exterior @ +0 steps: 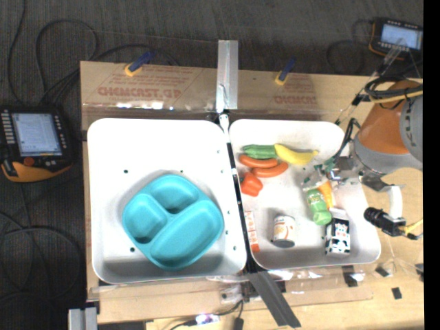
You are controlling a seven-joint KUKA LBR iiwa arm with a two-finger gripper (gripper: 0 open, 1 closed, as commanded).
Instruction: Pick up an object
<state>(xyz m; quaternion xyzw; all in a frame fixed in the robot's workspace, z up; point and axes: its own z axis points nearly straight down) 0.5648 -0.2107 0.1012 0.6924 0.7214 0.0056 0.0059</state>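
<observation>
Down at the near wall of the right bin [357, 256] stands a small cow-print carton [337, 236], just below the gripper [328, 172]; a green bottle [318, 207] lies between them, almost under the tool. Whether the gripper is spread or pinching anything, I cannot tell. The bottle looks light, stiff and slick, so I would take it across its middle. 1 white can [282, 229] sits left of the bottle, a banana [294, 155] up-left of the tool.
</observation>
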